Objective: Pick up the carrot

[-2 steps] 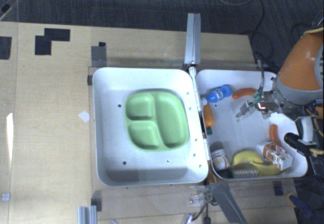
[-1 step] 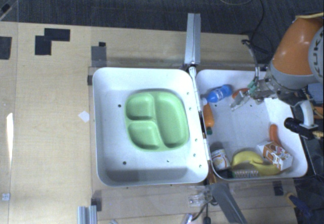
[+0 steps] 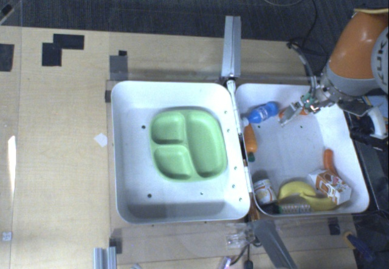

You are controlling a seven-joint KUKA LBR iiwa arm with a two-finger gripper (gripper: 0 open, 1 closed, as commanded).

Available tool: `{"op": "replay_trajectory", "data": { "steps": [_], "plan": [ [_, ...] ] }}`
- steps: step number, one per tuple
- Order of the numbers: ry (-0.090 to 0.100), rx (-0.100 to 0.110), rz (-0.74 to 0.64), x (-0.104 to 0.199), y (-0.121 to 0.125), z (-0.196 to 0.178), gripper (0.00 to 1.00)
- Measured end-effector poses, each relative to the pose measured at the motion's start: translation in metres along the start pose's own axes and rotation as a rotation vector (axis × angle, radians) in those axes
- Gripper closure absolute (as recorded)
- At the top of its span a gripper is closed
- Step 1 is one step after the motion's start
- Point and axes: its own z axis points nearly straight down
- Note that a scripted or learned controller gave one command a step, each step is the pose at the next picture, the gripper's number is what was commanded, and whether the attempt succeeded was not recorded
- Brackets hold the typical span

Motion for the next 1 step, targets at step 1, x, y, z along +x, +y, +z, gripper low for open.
{"op": "replay_trajectory", "data": {
  "steps": [1],
  "plan": [
    [-0.015,-0.016,-0.279,-0.0310,0.0229,0.0632,0.00]
  ]
}}
